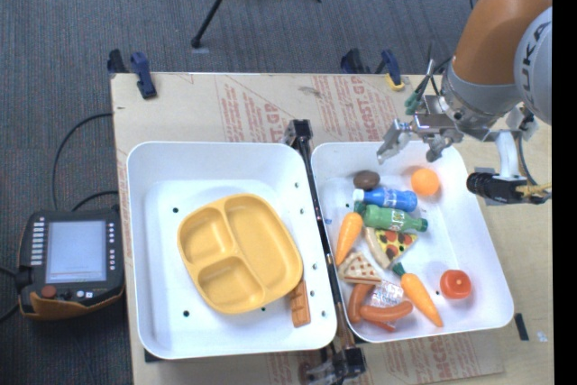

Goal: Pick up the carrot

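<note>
- gripper hangs over the back edge of the right bin, fingers spread apart, nothing between them, touching nothing as far as I can tell
- left bin well off to the gripper's left, holds a yellow divided plate; a brown stick-like piece lies at the plate's near right corner
- two carrots in the right bin, both on the camera side of the gripper: carrot lies down-left of it against the bin's left wall, point toward the camera; second carrot lies farther toward the camera, near the front, tip pointing front-right
- green bottle and blue bottle lie between the gripper and the left carrot; pizza slice just beyond them
- orange ball just below the gripper, nearest item to it
- sausages beside the second carrot; tomato off to its right
- handling guess: looks like a plastic toy, so light, stiff, smooth, likely slippery; the taper means a squeeze near the tip could slip off
- take hold across the thick middle, fingers crosswise to its length; the left carrot is crowded by wall and bottle, the front one has sausages touching or nearly so
</note>
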You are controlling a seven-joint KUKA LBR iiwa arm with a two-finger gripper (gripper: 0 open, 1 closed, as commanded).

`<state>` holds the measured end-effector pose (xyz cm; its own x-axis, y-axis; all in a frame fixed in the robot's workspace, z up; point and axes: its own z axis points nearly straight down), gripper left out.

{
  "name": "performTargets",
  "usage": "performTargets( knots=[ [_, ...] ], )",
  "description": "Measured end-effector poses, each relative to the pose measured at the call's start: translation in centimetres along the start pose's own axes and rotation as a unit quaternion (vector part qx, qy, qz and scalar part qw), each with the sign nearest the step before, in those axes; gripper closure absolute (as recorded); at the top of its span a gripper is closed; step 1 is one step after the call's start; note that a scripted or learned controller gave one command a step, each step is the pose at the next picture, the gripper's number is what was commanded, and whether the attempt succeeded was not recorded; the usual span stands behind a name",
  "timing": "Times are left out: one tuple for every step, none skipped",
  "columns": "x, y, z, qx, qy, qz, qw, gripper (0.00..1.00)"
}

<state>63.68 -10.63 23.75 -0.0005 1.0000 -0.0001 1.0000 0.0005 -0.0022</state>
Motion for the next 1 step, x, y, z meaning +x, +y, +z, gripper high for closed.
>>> performTargets(
  knots=[
    [1.11,-5.1,12.37,-0.003,0.0,0.001,1.0,0.0]
  ],
)
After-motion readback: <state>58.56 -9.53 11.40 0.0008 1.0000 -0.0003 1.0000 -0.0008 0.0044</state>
